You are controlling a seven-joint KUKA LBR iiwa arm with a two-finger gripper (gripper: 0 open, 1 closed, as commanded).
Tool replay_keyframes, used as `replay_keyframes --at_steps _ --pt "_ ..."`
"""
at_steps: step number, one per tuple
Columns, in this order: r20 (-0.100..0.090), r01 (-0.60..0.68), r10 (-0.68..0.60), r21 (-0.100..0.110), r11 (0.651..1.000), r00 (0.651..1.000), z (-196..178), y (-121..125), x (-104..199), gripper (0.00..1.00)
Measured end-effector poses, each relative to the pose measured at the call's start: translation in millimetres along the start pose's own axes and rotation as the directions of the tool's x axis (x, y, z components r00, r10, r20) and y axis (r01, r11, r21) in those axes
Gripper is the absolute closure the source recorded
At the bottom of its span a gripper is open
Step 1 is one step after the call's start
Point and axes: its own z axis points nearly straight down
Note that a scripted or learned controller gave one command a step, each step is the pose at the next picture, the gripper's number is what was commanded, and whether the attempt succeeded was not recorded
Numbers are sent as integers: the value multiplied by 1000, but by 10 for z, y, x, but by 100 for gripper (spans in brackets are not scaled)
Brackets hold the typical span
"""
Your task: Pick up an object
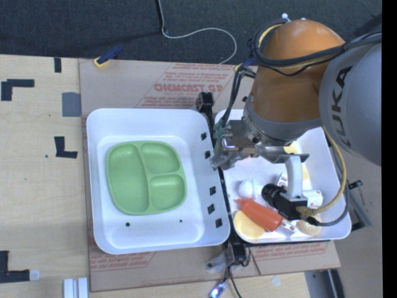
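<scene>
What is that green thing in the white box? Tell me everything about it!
The green plate is a light green divided dish, plastic by its look, with rounded corners and three sections: one large on the left, two smaller on the right. It lies flat, right way up, in the middle of the left bin, resting on the bin's white floor. Its sections hold nothing. Nothing else touches it.

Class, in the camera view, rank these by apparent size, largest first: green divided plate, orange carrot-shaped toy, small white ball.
1. Green divided plate
2. Orange carrot-shaped toy
3. Small white ball
</scene>
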Motion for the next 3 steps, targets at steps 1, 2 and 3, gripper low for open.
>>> replay_keyframes --at_steps 1,2,3 --pt "3 -8 8 5 1000 1000 -139 -4 7 100" --pt "3 -6 6 4 1000 1000 -417 0 301 100" --pt "4 -13 13 5 1000 1000 -482 -3 -208 100"
